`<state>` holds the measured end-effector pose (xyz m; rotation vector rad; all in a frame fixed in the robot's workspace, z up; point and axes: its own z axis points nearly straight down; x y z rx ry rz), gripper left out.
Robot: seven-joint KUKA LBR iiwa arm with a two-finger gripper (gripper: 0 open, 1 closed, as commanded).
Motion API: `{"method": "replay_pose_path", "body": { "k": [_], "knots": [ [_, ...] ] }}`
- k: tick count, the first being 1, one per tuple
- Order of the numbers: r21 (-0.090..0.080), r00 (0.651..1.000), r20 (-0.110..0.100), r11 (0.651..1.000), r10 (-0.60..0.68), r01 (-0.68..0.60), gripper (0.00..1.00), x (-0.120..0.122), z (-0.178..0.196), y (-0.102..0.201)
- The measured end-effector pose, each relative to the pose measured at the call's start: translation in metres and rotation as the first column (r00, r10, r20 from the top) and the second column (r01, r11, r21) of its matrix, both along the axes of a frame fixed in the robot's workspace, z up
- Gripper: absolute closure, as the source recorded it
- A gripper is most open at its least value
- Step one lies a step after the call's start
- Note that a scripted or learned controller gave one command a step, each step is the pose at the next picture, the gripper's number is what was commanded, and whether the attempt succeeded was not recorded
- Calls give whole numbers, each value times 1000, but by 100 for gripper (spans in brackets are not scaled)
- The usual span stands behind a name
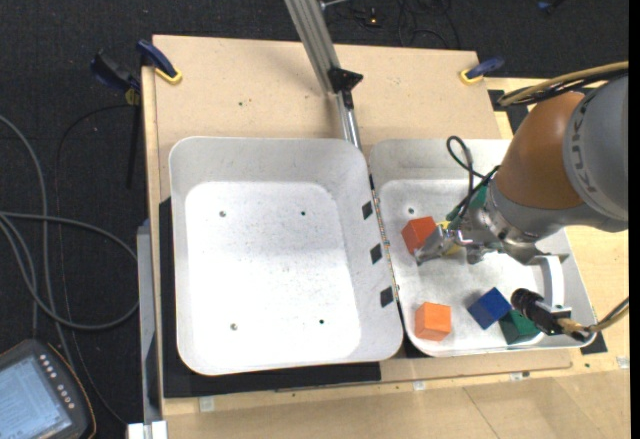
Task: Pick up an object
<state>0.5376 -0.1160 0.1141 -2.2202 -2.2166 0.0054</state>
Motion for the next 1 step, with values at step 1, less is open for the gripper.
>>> {"method": "replay_pose_path", "body": {
  "k": [1],
  "knots": [
    [-1, 1000, 3, 1000, 1, -1, 0, 0, -20, 0]
  ]
}}
